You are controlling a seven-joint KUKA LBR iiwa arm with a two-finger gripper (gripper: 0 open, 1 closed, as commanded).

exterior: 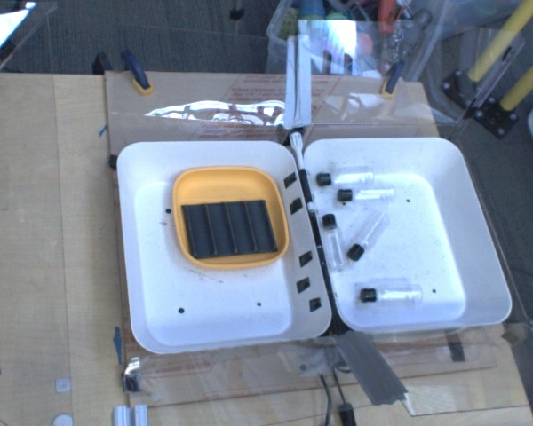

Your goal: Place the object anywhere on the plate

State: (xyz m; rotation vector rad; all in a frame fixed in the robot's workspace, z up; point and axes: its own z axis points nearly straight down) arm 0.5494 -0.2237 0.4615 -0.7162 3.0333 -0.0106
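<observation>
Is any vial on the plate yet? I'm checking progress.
No. The yellow plate in the left bin holds just a dark ribbed insert; the vials all lie in the right bin.

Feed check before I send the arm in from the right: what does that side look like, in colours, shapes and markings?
The right bin is shallow and white with rounded corners. Clear vials with black caps lie scattered in it. Small black tabs line the seam with the left bin, which holds a yellow plate.
</observation>
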